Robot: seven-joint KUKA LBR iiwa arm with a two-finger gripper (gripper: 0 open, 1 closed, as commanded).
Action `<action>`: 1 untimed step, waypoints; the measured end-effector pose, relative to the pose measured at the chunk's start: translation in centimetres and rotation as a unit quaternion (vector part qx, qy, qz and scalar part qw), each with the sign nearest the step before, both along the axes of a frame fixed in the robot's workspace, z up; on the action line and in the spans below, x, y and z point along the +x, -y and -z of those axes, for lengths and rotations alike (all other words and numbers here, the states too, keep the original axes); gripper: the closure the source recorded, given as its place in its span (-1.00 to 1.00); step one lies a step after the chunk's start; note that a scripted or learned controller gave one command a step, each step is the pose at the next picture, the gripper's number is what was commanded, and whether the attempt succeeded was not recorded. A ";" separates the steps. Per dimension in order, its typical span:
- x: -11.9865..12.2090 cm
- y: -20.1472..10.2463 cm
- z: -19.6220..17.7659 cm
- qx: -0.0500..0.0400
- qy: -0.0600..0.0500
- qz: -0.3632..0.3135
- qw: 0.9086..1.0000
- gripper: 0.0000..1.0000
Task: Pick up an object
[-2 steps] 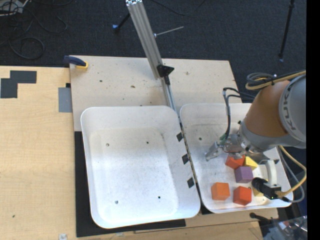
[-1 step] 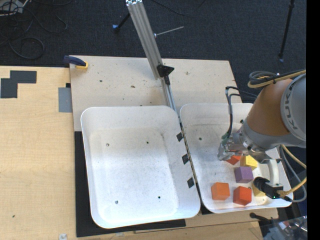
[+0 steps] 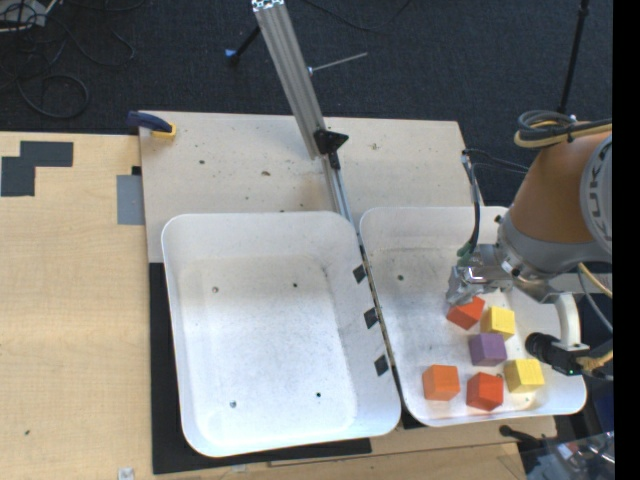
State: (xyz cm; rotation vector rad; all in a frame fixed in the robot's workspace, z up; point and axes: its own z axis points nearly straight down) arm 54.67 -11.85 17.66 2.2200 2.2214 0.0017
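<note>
The right bin (image 3: pixel 410 258) holds several small blocks toward its near right corner: a red-orange one (image 3: pixel 465 315), a yellow one (image 3: pixel 498 321), a purple one (image 3: pixel 487 348), an orange one (image 3: pixel 440 382), a red one (image 3: pixel 485 390) and another yellow one (image 3: pixel 524 374). My gripper (image 3: pixel 468 288) hangs low over the bin, directly above the red-orange block and close to it. Whether it touches that block is unclear.
The left bin (image 3: pixel 190 268) lies beside the right one, split from it by a rim with black clips (image 3: pixel 370 317). A slanted metal rail (image 3: pixel 295 78) rises behind the bins. My arm (image 3: pixel 560 208) covers the right bin's far right side.
</note>
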 end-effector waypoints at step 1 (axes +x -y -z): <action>0.0 0.1 -3.0 0.000 0.000 0.000 1.000 1.00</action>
